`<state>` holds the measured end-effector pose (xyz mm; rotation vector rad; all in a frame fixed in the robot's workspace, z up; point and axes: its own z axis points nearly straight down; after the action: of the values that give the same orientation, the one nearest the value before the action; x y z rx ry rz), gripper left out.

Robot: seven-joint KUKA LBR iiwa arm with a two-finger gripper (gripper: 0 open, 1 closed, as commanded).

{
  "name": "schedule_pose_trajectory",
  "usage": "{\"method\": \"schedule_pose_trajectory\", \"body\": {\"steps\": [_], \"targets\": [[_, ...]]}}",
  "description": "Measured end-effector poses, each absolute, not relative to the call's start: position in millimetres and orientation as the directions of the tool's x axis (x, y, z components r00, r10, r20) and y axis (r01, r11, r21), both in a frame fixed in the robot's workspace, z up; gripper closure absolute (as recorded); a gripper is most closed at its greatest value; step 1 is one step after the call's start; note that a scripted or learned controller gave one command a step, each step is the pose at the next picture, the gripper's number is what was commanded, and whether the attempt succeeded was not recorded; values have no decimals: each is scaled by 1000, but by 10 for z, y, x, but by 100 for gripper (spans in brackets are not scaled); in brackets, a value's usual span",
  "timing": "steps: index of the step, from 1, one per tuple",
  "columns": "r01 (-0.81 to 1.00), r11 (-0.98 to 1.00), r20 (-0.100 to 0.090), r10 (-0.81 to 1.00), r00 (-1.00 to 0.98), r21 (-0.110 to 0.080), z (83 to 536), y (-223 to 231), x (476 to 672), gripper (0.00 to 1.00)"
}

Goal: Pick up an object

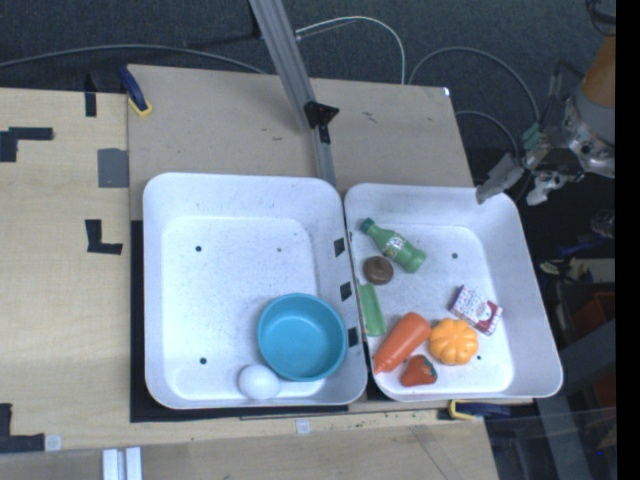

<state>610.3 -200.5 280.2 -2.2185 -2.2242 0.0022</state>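
The arm is grey metal with an orange band above the wrist; its gripper is pale grey with dark joints.

Orange carrot lying slantwise in right bin, touching red strawberry, beside orange pumpkin
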Motion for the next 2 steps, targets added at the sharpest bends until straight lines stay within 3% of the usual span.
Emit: {"method": "schedule_pose_trajectory", "body": {"steps": [1, 2], "targets": [[1000, 2, -1, 1000, -2, -1, 2802, -2006, 6103, 0], [1000, 2, 0, 1000, -2, -6, 2362, -2005, 6129, 0]]}}
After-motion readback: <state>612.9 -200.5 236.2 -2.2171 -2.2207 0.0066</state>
